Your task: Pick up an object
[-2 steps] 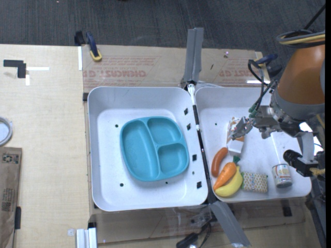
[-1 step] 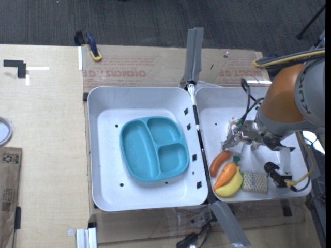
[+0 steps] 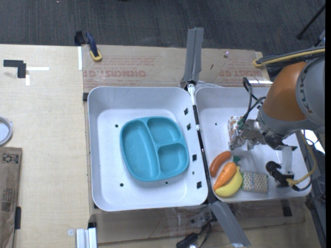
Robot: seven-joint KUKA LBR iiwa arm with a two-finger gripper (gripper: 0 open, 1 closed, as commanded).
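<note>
Left bin [image 3: 101, 154] – plate [image 3: 154, 148]; right – carrot [image 3: 225, 173].

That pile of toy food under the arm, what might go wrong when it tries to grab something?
The carrot, banana and another orange piece lie touching, so the gripper might nudge neighbours or catch two at once. They also sit close to the right bin wall nearest the divider, which leaves little room. The sponge beside them could get pushed.
</note>
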